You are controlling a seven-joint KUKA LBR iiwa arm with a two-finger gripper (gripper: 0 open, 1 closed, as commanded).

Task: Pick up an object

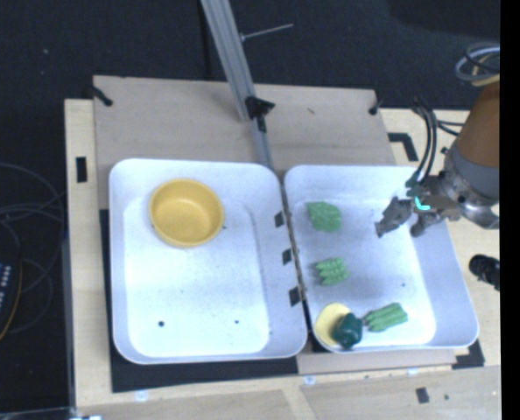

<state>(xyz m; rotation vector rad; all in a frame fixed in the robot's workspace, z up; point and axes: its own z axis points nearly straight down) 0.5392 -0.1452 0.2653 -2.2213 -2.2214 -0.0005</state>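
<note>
The right bin [435, 322] holds three green ridged pieces: one near the top left [324, 216], one in the middle [330, 271] and one lying at the lower right [385, 318]. A small yellow cup with a dark green piece [340, 326] sits at the bin's front edge. My gripper [407, 219] hangs over the upper right of this bin, right of the top green piece, its fingers spread open with nothing between them.
A yellow bowl [186, 212] stands in the upper left of the left bin [199, 322]. A grey metal rail [229, 46] slants down from the top to the gap between the bins. Cables trail at the right edge.
</note>
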